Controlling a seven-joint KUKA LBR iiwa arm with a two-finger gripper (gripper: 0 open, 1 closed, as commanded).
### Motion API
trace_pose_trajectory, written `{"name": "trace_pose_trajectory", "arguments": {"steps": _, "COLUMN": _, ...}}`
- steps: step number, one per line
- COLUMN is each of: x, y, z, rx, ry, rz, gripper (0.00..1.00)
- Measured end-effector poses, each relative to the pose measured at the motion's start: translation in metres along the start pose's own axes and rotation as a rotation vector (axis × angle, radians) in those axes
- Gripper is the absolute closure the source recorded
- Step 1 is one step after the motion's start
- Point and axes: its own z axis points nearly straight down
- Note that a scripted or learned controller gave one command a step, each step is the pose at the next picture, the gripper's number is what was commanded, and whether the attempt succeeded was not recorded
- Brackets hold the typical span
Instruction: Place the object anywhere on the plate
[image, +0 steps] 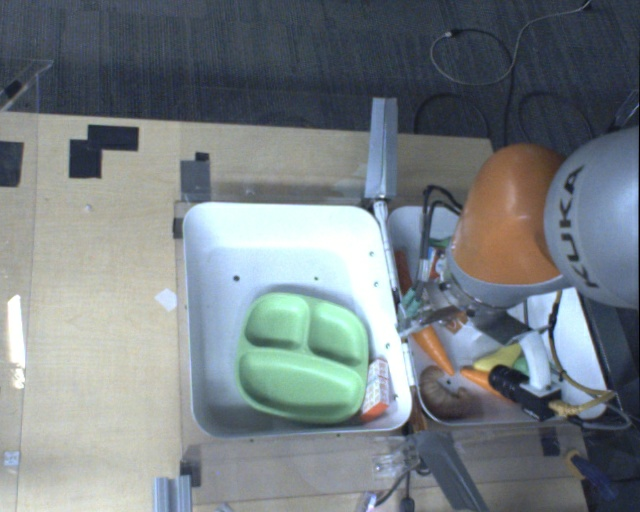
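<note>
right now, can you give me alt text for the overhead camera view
A green divided plate lies in the left white bin, with a small orange-and-white object beside its right edge. The grey and orange KUKA arm reaches over the right bin, which holds a carrot and other small items.

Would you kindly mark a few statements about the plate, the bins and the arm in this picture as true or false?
1. The green plate lies in the left bin. True.
2. The plate has one undivided well. False: ridges split it into three compartments.
3. The arm hangs over the right bin. True.
4. The orange carrot-like object rests on the plate. False: it lies in the right bin.
5. A small tube-like item lies beside the plate's right edge. True.
</note>
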Motion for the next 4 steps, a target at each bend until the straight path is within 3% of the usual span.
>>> {"name": "trace_pose_trajectory", "arguments": {"steps": 1, "x": 0.061, "y": 0.018, "z": 0.031, "rx": 0.002, "ry": 0.001, "rz": -0.158, "gripper": 1.00}}
{"name": "trace_pose_trajectory", "arguments": {"steps": 2, "x": 0.163, "y": 0.074, "z": 0.024, "rx": 0.001, "ry": 0.001, "rz": -0.312, "gripper": 1.00}}
{"name": "trace_pose_trajectory", "arguments": {"steps": 3, "x": 0.136, "y": 0.084, "z": 0.092, "rx": 0.004, "ry": 0.001, "rz": -0.240, "gripper": 1.00}}
{"name": "trace_pose_trajectory", "arguments": {"steps": 4, "x": 0.148, "y": 0.161, "z": 0.024, "rx": -0.001, "ry": 0.000, "rz": -0.171, "gripper": 1.00}}
